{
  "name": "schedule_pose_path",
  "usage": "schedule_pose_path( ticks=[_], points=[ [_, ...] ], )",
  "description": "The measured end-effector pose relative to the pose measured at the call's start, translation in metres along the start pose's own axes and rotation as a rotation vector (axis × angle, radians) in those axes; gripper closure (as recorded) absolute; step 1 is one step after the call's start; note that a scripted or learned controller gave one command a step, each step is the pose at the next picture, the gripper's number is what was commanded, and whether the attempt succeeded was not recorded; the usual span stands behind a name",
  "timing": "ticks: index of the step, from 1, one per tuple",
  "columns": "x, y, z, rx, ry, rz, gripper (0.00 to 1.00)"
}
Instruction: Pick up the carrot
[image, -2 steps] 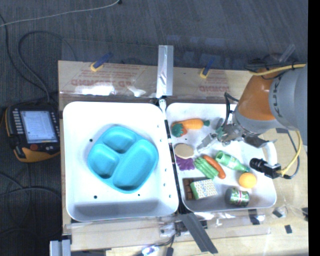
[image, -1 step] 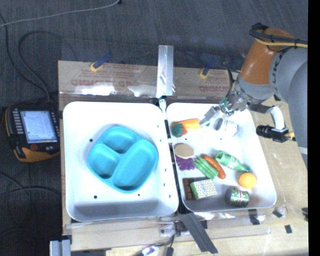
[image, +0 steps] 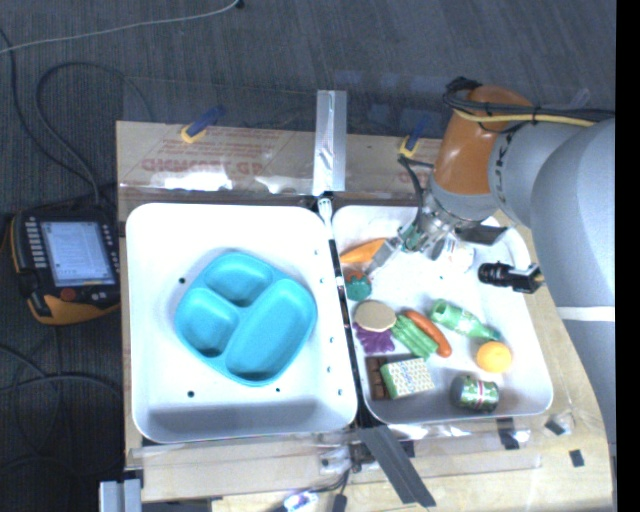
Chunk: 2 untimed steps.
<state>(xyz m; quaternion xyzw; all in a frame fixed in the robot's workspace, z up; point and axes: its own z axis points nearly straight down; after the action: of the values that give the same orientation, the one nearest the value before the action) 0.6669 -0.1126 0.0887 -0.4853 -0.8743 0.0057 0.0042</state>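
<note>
The arm (image: 560, 190) is running off the picture's right edge, its base out of frame. The gripper (image: 425, 238) is showing only as a blurred cluster of metal, its tips too indistinct to read. The carrot (image: 362, 252) is lying partly behind the bin divider's (image: 338, 300) edge, its near end hard to separate from a green piece (image: 356, 290) below. The purple item (image: 376, 340) is sitting half covered by a round tan object (image: 376, 317). The can's (image: 474, 393) label is too small to read.

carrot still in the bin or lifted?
In the bin. The orange tapered carrot lies flat on the floor of the right white bin, near its upper left corner, with the tool just to its right, not around it.
</note>
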Motion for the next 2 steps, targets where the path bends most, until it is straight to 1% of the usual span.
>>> schedule_pose_path(
  ticks=[1, 2],
  points=[
    [0.006, -0.058, -0.062, -0.010, 0.001, 0.082, 0.00],
    [0.000, 0.001, -0.053, -0.011, 0.001, 0.036, 0.00]
  ],
)
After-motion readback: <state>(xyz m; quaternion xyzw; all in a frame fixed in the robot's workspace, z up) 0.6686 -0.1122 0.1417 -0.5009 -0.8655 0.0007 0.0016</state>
